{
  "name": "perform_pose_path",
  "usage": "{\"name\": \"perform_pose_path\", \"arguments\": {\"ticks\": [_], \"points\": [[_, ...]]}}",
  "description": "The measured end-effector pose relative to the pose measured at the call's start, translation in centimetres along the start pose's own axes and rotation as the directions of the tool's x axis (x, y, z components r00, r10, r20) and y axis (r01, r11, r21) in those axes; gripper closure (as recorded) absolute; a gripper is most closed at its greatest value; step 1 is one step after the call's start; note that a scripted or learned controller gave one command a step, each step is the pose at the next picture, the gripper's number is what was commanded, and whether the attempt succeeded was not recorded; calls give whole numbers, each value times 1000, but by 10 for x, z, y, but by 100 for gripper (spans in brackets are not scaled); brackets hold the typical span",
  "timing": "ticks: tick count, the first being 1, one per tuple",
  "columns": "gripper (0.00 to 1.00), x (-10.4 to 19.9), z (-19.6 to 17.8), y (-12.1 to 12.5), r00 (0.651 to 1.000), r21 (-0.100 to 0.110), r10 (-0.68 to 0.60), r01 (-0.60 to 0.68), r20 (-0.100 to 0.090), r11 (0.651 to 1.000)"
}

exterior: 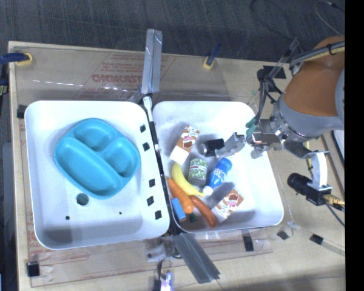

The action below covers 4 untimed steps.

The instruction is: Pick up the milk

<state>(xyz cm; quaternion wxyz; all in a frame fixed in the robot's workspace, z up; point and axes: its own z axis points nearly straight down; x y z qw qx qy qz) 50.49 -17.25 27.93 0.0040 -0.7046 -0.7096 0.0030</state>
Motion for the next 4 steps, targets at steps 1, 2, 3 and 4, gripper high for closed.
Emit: {"name": "perform_pose_path", "arguments": {"ticks": [1, 2, 3, 4], "points": [[0, 59, 32, 101, 1000, 1, 9, -9, 2, 1000], [0, 55, 162, 134, 985, -26, 173, -173, 0, 985], [0, 10, 189, 132, 990, -3, 143, -143, -1, 990], [100, 11, 182, 131, 990, 5, 138, -138, -2, 990]]}}
